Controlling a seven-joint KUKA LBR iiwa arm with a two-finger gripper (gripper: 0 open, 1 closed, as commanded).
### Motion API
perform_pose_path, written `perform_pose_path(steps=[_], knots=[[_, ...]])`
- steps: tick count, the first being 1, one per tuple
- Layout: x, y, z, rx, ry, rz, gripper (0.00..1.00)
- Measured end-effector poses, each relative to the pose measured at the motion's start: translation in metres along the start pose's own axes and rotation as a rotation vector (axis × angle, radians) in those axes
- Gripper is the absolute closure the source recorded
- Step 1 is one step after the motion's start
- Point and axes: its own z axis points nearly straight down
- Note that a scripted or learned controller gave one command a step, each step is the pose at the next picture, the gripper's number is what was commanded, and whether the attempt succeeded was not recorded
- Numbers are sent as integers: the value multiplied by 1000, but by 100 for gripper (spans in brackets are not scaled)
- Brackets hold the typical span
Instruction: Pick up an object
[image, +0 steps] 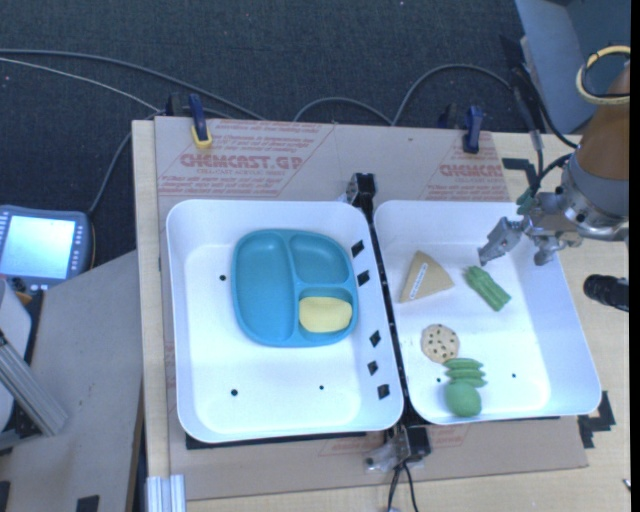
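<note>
- There are 2 white bins side by side on the bench: the left bin (200, 400) and the right bin (560, 370).
- The gripper (522, 245) hangs over the top right part of the right bin.
- Its 2 fingers are spread apart, and nothing is between them.
- One finger (497, 243) points down and left, close to a green bean toy (488, 286).
- The green bean toy lies flat in the right bin, just under the gripper.
- A yellow cheese wedge (426, 277) sits to the left of the bean, near the bin's left wall.
- A round cookie (439, 343) lies below the cheese.
- A green toy with ridges (464, 387) lies below the cookie, near the front rim.
- In the left bin is a blue tray (270, 280) with 3 parts.
- A yellow lump (325, 314) sits in the tray's lower right part.
</note>
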Motion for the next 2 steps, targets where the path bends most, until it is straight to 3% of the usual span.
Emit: perform_pose_path(steps=[1, 2], knots=[[0, 3, -6, -12, -2, -3, 0], [2, 8, 55, -6, -1, -3, 0]])
